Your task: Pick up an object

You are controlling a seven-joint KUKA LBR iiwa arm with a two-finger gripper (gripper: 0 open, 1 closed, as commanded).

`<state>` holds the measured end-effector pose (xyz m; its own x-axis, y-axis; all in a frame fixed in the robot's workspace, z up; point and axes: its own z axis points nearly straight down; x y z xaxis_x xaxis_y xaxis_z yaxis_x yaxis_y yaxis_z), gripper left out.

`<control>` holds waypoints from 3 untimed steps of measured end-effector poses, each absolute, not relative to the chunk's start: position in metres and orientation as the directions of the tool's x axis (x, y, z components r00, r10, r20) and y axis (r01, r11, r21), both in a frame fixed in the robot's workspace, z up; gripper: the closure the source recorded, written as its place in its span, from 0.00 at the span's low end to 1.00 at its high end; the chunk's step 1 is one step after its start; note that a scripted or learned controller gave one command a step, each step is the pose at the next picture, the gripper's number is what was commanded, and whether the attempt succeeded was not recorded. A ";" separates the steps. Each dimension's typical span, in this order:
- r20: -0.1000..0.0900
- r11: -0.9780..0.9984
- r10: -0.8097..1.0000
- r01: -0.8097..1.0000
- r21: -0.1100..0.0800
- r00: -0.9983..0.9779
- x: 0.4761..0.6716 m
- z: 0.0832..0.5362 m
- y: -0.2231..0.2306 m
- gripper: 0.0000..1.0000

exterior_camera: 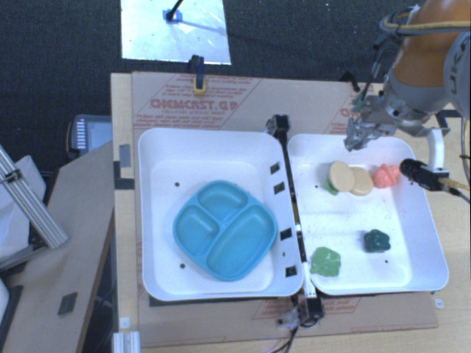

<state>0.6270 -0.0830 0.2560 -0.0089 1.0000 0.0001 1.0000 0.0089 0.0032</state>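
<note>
In the right bin [423, 271] lie a tan round sandwich-like piece [349, 178], a pink-orange piece [385, 175], a dark green piece [376, 240] and a light green piece [325, 262]. My gripper [357, 140] hangs above the bin's far edge, just behind and slightly right of the tan piece, pointing down. Nothing shows between its fingers. The left bin [162, 160] holds a blue divided plate [224, 229].
A black divider with clips [288, 197] runs between the two bins. A black cylindrical fitting [421, 174] juts over the right bin's right rim near the pink piece. Cardboard [199, 103] lies under the bins; a grey rail [29, 204] sits far left.
</note>
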 end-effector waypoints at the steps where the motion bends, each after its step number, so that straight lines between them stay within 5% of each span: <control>1: 0.001 0.010 1.000 1.000 0.002 -0.010 0.630 0.251 -0.021 1.00; 3: 0.001 0.009 1.000 1.000 0.004 -0.009 0.657 0.231 0.081 1.00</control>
